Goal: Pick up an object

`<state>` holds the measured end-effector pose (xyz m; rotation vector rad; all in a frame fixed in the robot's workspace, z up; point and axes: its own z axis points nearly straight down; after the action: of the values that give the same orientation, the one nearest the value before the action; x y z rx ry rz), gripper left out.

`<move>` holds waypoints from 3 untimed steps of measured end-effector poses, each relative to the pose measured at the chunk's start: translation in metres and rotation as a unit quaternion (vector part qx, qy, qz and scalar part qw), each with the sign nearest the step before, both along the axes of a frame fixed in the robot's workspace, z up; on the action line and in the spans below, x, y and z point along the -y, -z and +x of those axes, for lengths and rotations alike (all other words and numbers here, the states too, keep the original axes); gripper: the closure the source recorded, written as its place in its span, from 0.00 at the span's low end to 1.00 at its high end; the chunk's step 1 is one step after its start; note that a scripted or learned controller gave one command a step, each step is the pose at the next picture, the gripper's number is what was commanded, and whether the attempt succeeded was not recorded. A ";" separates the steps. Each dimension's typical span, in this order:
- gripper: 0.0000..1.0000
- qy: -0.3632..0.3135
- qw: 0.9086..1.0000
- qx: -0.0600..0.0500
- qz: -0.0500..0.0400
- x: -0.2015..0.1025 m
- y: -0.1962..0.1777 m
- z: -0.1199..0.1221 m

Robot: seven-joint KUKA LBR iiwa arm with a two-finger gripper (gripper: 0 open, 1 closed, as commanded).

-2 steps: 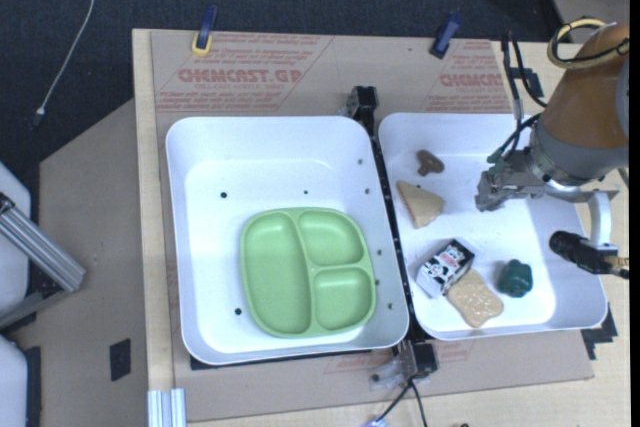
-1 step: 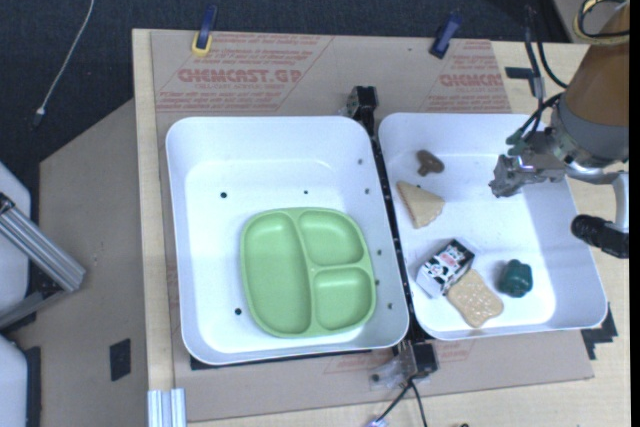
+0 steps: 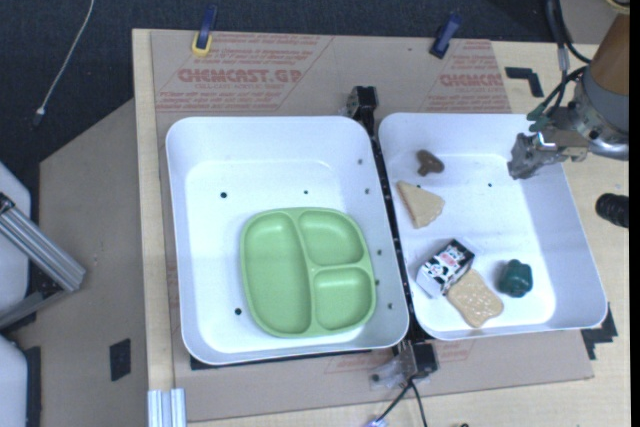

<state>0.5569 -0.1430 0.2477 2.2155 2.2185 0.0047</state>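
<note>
Hovering over the right bin's [image 3: 572,215] far edge with its state impossible to tell, the tool [image 3: 527,160] carries nothing visible, so picking anything up looks not yet done.

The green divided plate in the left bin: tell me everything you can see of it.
The green divided plate is a pale green tray with rounded corners that looks like matte plastic. Raised ridges split it into three compartments: one long one on its left side and two smaller ones stacked on its right. It lies flat and right side up, slightly rotated, on the floor of the left white bin, toward the near right corner. No object lies in its compartments, and only the bin touches it.
</note>
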 end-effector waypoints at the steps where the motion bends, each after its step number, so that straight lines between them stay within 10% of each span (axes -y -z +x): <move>1: 1.00 -0.002 1.000 -0.004 0.003 -0.054 0.010 0.000; 3: 1.00 -0.002 1.000 -0.002 0.002 -0.157 -0.002 0.021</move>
<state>0.5775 0.0144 0.2498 2.2138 2.2276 0.0039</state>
